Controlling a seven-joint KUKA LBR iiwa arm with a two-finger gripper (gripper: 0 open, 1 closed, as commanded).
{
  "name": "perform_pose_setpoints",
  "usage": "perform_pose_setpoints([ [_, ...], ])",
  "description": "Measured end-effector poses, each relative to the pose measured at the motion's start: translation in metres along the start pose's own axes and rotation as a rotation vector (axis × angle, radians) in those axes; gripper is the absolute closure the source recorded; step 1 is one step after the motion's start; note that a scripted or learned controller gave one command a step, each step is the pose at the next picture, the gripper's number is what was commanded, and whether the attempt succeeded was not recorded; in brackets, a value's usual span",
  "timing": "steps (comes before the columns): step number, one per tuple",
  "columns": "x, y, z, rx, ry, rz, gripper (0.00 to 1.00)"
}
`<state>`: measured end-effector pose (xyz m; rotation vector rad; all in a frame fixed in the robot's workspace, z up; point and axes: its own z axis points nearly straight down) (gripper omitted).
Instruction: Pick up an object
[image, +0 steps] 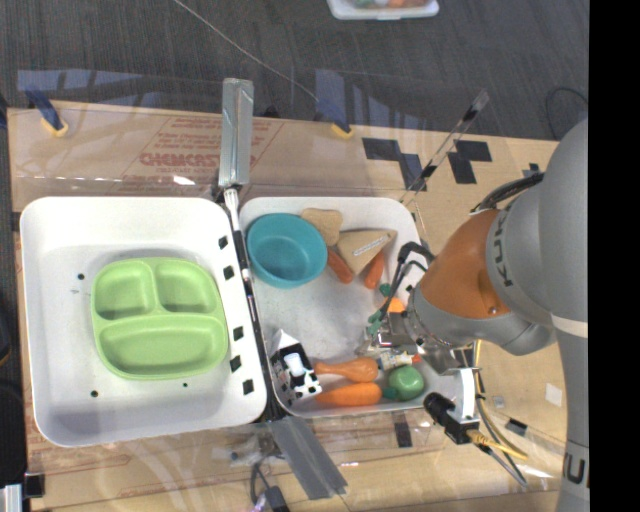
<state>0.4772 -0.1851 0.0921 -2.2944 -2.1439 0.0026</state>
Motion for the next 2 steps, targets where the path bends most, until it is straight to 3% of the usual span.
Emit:
perform_pose_setpoints([
  [1,0.029,0.011,-0.101,-0.005,0.002,0.154,1.00],
  [2,0.022,-0.003,-0.012,0.006,0.004,0.422,1.00],
])
